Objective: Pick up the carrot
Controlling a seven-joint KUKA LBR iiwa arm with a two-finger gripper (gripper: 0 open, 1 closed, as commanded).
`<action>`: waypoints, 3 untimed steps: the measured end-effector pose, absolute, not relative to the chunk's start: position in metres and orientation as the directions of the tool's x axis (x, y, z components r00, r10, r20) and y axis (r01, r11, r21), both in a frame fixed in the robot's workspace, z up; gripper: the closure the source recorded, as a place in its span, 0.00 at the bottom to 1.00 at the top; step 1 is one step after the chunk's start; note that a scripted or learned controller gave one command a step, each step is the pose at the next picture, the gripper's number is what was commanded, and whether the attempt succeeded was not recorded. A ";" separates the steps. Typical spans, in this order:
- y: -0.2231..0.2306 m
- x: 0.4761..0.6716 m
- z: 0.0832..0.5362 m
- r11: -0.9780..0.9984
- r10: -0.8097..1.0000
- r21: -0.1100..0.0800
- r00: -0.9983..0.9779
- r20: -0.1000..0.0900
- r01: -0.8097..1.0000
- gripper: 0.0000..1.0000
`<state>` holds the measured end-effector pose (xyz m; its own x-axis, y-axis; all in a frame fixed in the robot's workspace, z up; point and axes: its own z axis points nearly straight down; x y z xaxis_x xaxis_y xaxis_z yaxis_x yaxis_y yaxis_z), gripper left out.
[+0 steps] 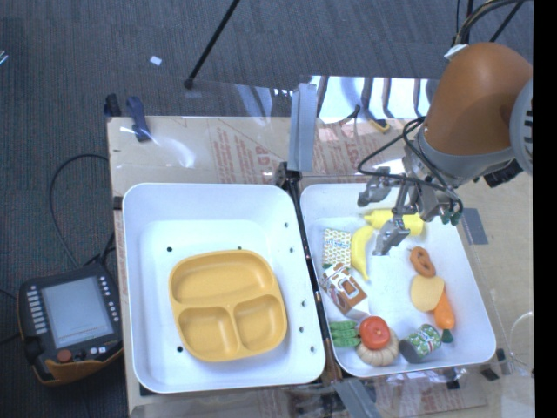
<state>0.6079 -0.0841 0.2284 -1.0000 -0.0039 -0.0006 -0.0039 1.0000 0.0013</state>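
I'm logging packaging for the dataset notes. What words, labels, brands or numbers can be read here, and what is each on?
No text reads clearly.
Red print on the clear sheet behind the bins: blurred.
Small carton: print too small.
Patterned packet: too small.
Green can: label blurred.
Pendant screen: nothing legible.

The arm (477, 103) ends above the right bin (474, 273) in a large, rounded orange dome with a grey collar below it; black cables loop along its side nearest the left bin; the gripper (393, 233) beneath is dark metal with pale grey fingers (387, 238); small black brackets ring its wrist.
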 end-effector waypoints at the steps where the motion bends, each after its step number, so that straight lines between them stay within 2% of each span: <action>1: -0.155 0.645 0.263 1.000 -0.010 -0.001 -1.000 -0.006 -0.010 0.00; 2: -0.184 0.613 0.158 0.996 -0.091 0.005 -0.996 0.009 -0.091 0.00; 3: -0.201 0.525 0.108 0.974 -0.228 0.004 -0.974 0.003 -0.228 0.00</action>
